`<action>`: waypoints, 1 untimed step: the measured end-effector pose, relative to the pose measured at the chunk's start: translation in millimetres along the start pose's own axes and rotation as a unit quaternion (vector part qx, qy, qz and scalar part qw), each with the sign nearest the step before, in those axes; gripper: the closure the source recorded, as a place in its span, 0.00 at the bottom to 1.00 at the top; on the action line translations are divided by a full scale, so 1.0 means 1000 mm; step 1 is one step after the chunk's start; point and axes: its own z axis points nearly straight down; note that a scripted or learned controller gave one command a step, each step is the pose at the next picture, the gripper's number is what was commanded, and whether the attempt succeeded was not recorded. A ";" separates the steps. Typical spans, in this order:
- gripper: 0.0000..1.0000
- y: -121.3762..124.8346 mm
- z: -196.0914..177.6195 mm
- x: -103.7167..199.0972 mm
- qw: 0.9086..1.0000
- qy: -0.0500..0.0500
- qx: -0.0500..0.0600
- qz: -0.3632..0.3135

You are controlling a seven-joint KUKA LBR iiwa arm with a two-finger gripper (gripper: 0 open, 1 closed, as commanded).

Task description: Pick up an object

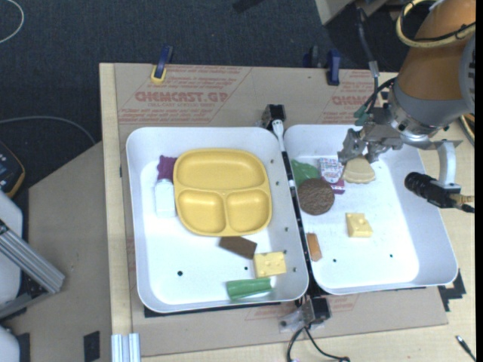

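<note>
Right bin, far side: tool (pixel 361 151) sits over the tan cookie-ish piece (pixel 360 173)
Tool state: honestly can't tell
Tan piece: lies flat beside brown disc (pixel 315 197), long axis roughly left-right

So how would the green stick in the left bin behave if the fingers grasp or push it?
The green stick looks long and rounded, so it may roll sideways when pushed. It seems small, probably light. It lies close to the left bin's front wall, so a grasp there may be cramped.
</note>
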 end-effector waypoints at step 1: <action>1.00 -0.018 0.004 0.039 1.000 -0.001 0.001 0.002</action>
